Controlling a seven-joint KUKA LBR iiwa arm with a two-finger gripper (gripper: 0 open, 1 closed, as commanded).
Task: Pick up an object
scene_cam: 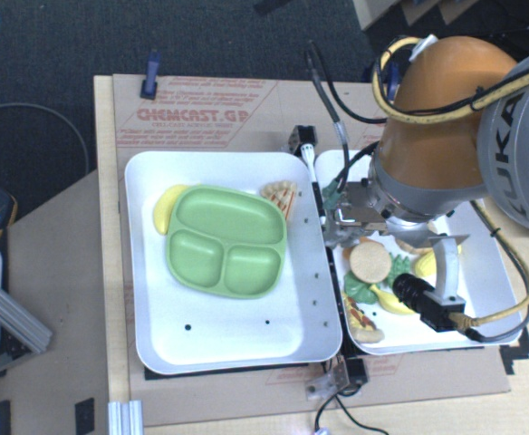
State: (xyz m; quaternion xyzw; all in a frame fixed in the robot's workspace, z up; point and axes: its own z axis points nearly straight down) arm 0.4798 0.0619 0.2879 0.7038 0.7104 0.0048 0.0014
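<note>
Camera view looks down at a slant on two shallow white plastic bins side by side. The gripper hangs over the right bin, under the grey wrist and its rounded orange band — whether its fingers are open or shut I cannot tell, and nothing can be seen between them.

Just below the gripper lies a small pile of toy food: a round tan bun-like disc, a green leafy piece under it, a smooth yellow curved piece and a flat pale piece with red marks at the bin's near wall.

Well to the left of the gripper, in the left bin, rests a glossy green plastic tray with three compartments. A yellow banana-shaped toy touches its left edge, and a tan waffle-patterned wedge sits at its upper right corner — the nearest piece of that bin to the gripper.
</note>
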